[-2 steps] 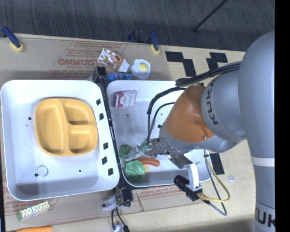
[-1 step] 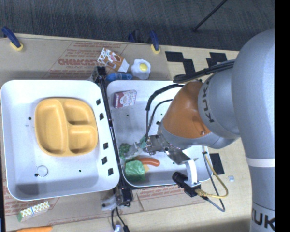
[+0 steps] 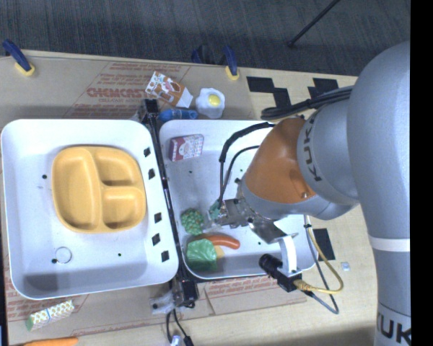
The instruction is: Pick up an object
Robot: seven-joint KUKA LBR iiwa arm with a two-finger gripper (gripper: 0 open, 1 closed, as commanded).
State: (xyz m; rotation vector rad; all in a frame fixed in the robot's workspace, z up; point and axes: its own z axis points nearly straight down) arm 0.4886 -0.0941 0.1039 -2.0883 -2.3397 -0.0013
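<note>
We count two white bins on the desk (image 3: 332, 280), set side by side: the left bin (image 3: 29, 193) and the right bin (image 3: 224, 130). In the left bin lies one yellow divided tray (image 3: 97, 187), and a small clear ring (image 3: 63, 254) sits near that bin's near left corner. In the right bin we count four things: one small dark red carton (image 3: 185, 148) at the far left, one green broccoli-like piece (image 3: 192, 220) lower down by the left wall, one orange carrot (image 3: 222, 241) just right of it, and one green leafy piece (image 3: 201, 254) at the near edge, touching the carrot's left end. The arm (image 3: 375, 157) reaches in from the right and covers much of the right bin; its orange band (image 3: 274, 168) hangs above the bin's middle. The gripper (image 3: 220, 213) sits low just beside the broccoli-like piece and above the carrot, but we cannot tell whether it is released or clenched, and nothing is visibly in its grasp. Beyond the bins, on the far side of the desk, we see one small patterned carton (image 3: 162, 86), one blue item (image 3: 177, 114) and one white and yellow egg-like toy (image 3: 211, 101). At the near left corner lies one wrapped packet (image 3: 50, 313). Two blue clamps (image 3: 18, 56) grip the far edge
</note>
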